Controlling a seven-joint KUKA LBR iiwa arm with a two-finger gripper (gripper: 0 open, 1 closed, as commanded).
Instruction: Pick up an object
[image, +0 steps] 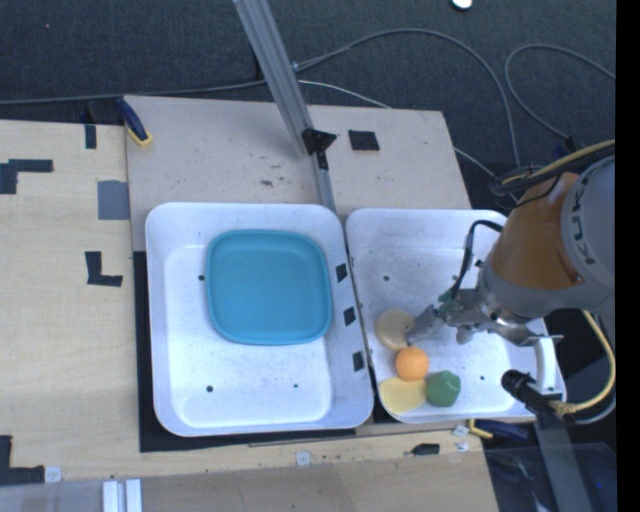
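Several small objects lie in the front left corner of the right bin (420, 240): a tan round piece (391, 325), an orange ball (411, 363), a yellow piece (400, 397) and a green piece (443, 387). My gripper (428, 322) reaches in from the right, low over the bin. Its tip sits at the right edge of the tan piece and just above the orange ball. Nothing can be seen held in it.
A blue square plate (268, 286) lies in the left bin (180, 390). A metal pole (300, 110) slants over the bench behind the bins. The grey and orange arm (545, 250) covers the right side of the right bin.
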